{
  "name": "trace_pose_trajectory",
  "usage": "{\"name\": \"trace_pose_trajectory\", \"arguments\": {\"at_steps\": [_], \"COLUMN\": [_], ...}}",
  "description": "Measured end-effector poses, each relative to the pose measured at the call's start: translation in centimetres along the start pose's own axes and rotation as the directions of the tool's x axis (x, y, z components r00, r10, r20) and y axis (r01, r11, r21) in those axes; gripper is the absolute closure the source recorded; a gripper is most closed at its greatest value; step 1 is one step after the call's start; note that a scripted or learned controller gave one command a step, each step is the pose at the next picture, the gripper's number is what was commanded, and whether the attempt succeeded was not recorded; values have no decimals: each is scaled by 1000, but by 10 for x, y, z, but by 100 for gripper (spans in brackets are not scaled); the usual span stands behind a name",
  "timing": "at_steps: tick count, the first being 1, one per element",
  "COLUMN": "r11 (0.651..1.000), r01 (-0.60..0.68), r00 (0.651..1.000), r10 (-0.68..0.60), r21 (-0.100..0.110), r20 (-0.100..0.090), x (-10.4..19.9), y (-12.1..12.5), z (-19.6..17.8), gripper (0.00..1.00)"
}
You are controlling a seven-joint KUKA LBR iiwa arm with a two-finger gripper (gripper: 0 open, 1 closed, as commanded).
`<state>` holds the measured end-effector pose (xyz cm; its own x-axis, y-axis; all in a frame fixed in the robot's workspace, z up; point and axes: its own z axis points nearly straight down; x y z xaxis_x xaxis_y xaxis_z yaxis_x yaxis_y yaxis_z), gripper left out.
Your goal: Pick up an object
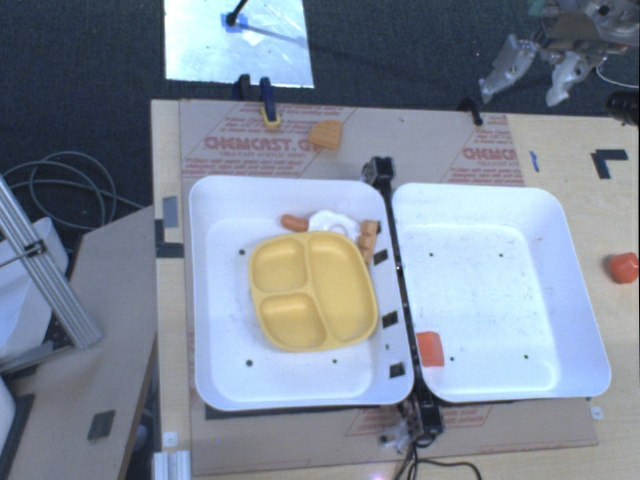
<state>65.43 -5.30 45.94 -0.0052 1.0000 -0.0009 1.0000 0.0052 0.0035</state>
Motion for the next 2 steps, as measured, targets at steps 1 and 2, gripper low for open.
{"name": "trace_pose_trajectory", "arguments": {"at_steps": [1,2], "r11": [1000,1000], "r01": [-11,-12], "r00": [1000,1000], "r10": [11,12], "r21": [9,-1], "r20": [0,1], "x": [-67,-106], "y": [-66,-172], "z": [60,34], "gripper": [0,0]}}
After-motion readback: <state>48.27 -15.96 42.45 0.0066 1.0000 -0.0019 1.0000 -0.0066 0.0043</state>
